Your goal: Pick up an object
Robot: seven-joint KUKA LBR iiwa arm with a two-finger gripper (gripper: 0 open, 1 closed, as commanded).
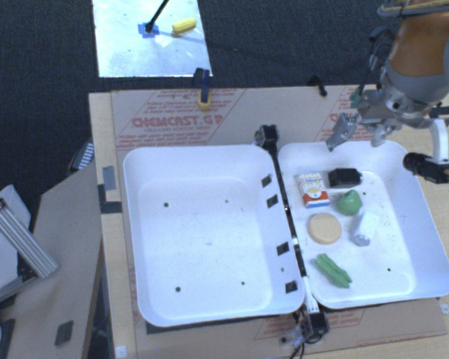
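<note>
Six small objects sit in the right-hand shallow white plastic bin (423,222): a red-and-white printed carton (313,189), a black block (344,177), a round green lump (350,201), a flat tan disc (324,228), a pale grey-white crumpled piece (365,228) and a long green pod-shaped item (333,270). Left-hand white bin (205,230) bare. Two-finger gripper (357,129) hangs over the back rim of the right bin, fingers spread apart, nothing between them, apart from every object. Grey arm with orange band (422,38) comes in from upper right. Judgement: pick not yet begun; approach stage. Black block lies nearest the gripper, but the carton is just beside it on one side and the green lump near it on the other, so a finger could nudge either. Green pod stands well apart from the rest near the front, with open floor around it, likely the cleaner target. Descend straight, fingers across the narrow side. Watch the back wall and the black clips (272,181) along the seam between bins; room is freest toward the bin's front right.
</note>
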